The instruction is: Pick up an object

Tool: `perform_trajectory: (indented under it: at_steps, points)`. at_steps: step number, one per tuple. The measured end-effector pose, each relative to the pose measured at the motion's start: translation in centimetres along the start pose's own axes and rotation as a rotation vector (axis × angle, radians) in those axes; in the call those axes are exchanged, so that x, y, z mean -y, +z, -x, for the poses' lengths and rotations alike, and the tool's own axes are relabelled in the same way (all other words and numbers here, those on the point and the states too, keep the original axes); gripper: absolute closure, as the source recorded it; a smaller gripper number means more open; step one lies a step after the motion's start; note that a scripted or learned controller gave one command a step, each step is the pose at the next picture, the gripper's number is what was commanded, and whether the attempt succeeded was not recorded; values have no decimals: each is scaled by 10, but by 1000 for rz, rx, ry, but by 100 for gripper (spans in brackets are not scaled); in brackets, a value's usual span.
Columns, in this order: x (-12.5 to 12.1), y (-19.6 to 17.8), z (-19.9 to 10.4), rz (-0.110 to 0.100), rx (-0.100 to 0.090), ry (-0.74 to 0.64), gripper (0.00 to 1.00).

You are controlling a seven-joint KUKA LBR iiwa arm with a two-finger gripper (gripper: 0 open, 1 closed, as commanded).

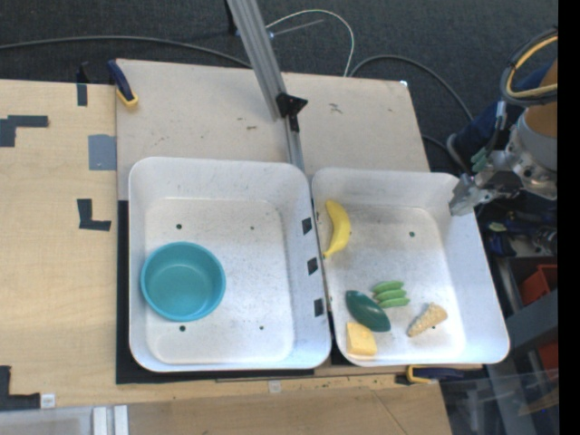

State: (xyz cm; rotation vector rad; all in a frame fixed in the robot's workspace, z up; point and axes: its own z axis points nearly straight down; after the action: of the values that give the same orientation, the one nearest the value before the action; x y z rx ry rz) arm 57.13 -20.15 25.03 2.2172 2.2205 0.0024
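Right now I'm watching the gripper (464, 195) hanging over the right rim of the right bin (471, 243), with nothing between its tips, and from this angle I'm not managing to tell how it is set. Every likely pick is sitting well away from it: the banana (337, 227) is lying against the bin's left wall, while the green pods (391, 293), the dark green piece (367, 311), the yellow block (361, 339) and the corn (427, 319) are crowding the near end. I'm worrying that a straight drop from here is going to land on the rim or bare floor. Among the cluster, I'm expecting the tips to straddle two touching pieces and squeeze neither. The banana, hugging the wall, is leaving little room for a tip. The blue bowl (182, 281) in the left bin (217, 175) is looking too wide to span
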Motion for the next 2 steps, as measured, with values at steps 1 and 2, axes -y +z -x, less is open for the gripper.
perform_trajectory:
  at_steps: [1, 2]
  points:
    - [2, 7, -43, -5, -2, -3, 100]
    - [4, 1, -103, -5, -3, -6, 100]
